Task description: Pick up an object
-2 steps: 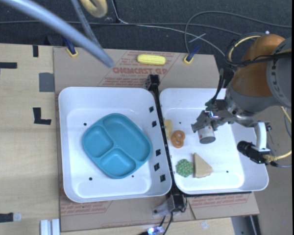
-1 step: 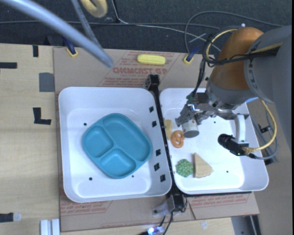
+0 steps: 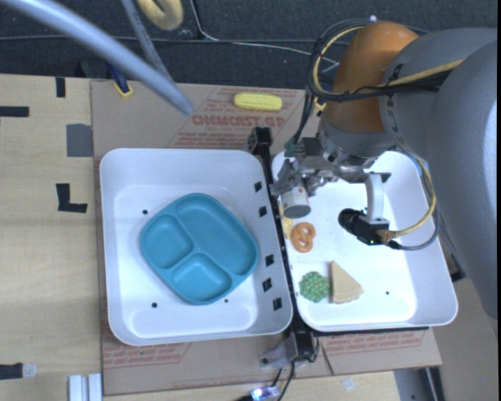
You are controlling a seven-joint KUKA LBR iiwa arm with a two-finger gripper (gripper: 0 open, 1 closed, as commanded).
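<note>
Three small items lie loose in the right bin [image 3: 401, 307] as the grey KUKA arm [image 3: 459, 140], orange band above its wrist, reaches in from the right of the camera view and hangs its gripper [image 3: 296, 197] over that bin's near-left wall. Closest to the claw is a pretzel [image 3: 302, 237], lying flat on the white floor just below the gripper's tip and a shade to its right; from the overhead slant the two read as near but apart, and no part of the pretzel sits between the fingers. Further down the bin a green, knobbly ball [image 3: 315, 286] rests touching or all but touching a tan wedge [image 3: 346, 284], both well clear of the claw. Whether the claw is spread or closed cannot be told from this angle, as the wrist hardware and a pale cylindrical fitting mask the tip; nothing can be seen held in it. The pretzel is a roundish knot with no clear long axis, so the coming move looks to turn on a short shift toward the viewer and a descent, not on any turn of the wrist. The bin wall beside it leaves little room on the left. Across the divider, the left bin [image 3: 121, 307] carries a blue compartment tray [image 3: 199, 247], while a yellow corn cob [image 3: 257, 101] lies on the cardboard sheet [image 3: 217, 119] behind both bins.
</note>
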